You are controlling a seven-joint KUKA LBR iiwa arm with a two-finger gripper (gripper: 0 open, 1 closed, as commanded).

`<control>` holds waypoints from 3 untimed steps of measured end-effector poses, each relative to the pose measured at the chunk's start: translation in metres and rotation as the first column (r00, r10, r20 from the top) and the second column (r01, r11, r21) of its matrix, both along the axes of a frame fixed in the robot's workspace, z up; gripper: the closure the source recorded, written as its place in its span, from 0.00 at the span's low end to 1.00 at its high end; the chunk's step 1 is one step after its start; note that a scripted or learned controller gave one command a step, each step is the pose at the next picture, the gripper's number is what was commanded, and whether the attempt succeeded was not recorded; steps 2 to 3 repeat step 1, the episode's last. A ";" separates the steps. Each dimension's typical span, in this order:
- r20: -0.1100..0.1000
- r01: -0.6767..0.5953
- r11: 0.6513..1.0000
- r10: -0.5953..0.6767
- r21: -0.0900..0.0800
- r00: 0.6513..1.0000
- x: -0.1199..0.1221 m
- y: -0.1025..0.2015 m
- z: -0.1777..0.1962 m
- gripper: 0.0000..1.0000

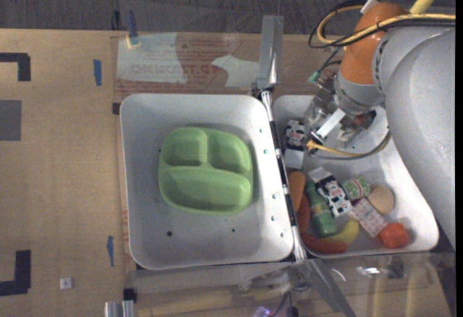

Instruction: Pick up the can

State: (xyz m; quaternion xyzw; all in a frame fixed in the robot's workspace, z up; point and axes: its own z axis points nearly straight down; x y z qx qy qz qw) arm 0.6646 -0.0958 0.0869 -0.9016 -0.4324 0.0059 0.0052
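Note:
The can (356,187) is small, with a green and red label, and lies in the right bin (419,225) among toy foods near the middle. My gripper (298,137) is down in that bin's far left corner, against the wall beside the divider. It is up and to the left of the can and well apart from it. The grey wrist with its orange band (365,55) leans in over the bin's far edge and hides part of the bin floor.
Around the can lie a black-and-white carton (331,195) on a dark green item (317,205), an orange carrot (296,187), a yellow banana (347,233), a tan round piece (381,199) and an orange fruit (393,235). The left bin (141,236) holds a green divided plate (206,169).

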 end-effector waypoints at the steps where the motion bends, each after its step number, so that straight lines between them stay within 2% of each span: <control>1: 0.000 0.000 1.000 0.000 0.000 1.000 0.000 0.000 0.000 0.00; 3: 0.000 0.000 1.000 0.000 0.000 1.000 0.000 0.000 0.000 0.00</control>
